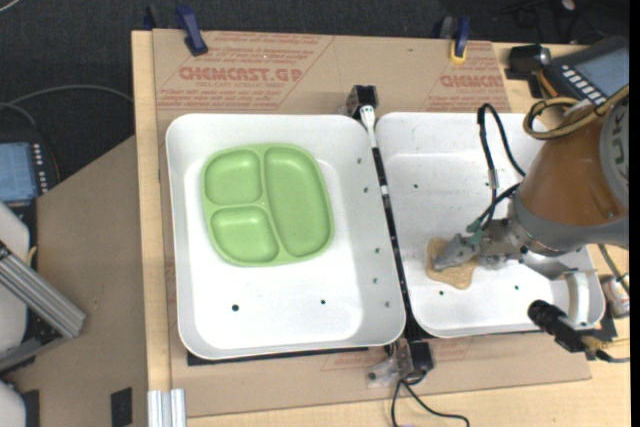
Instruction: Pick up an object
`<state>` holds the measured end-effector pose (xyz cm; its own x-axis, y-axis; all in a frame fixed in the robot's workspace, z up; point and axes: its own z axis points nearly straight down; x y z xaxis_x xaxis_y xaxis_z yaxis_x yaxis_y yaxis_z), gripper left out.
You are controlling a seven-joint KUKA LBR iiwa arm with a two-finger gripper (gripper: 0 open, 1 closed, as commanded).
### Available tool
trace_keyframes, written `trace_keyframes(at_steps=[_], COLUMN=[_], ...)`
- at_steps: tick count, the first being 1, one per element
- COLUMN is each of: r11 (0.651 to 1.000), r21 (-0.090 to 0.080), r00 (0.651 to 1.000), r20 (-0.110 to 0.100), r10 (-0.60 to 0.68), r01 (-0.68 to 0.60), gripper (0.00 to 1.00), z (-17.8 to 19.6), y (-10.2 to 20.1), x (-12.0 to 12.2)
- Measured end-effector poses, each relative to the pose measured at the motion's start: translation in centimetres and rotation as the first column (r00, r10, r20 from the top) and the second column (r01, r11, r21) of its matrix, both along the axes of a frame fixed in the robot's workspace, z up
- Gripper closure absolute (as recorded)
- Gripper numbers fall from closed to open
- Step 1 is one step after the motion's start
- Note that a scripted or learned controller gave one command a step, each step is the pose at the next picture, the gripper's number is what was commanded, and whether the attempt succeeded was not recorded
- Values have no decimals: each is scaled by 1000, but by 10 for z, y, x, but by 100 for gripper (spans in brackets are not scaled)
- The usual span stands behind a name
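Reaching in from the right, the grey arm (580,185) with its orange band bends low over the right-hand white bin (440,175), and its gripper (462,253) sits down at a tan, flattish object (450,267) lying on that bin's floor near the front edge. The gripper's metal tip overlaps the top of the tan piece and looks to be touching it, but the view is too small and dark there to tell whether the fingers are spread or closed, or whether the piece is truly between them. A black cable (487,150) loops up from the wrist over the bin. In the left-hand white bin (200,315) lies a light green divided plate (268,205) with three compartments, resting flat toward the back left, well apart from the gripper.
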<state>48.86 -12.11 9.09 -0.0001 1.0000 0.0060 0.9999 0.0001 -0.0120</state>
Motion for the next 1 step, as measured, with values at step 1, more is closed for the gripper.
trace_keyframes(at_steps=[1], r11=[1000], r21=[-6], r00=[1000], r20=[14], r10=[1], r01=[-1], gripper=[0], z=[-5], y=[-2], x=[26])
